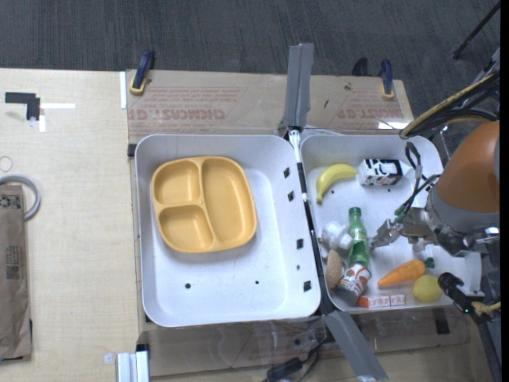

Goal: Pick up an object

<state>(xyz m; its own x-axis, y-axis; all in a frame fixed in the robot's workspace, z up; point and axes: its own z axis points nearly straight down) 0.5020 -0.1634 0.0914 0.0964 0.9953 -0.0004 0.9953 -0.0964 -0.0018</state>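
— Two bins sat side by side on the bench, and nearly everything lay in the right bin point(314, 146). Nearest to me, along its near edge, was a small can point(354, 281) with a red label, with a yellow lemon point(427, 287) off to the right in the near corner.

— And the carrot?

— The orange carrot point(402, 272) lay just left of the lemon, slightly farther back. A green bottle point(357, 239) lay left of that, its neck pointing to the far side.

— Where was the gripper?

— The gripper point(387, 235) hung over the right bin, between the bottle and the arm's orange band, just beyond the carrot. Nothing sat between its fingers that I could see, but whether they were spread or closed I couldn't tell.

— Farther back?

— A banana point(333, 178) and a black-and-white carton point(382, 171) lay toward the far wall. The left bin point(159, 293) held a yellow divided plate point(204, 204), in its far half.
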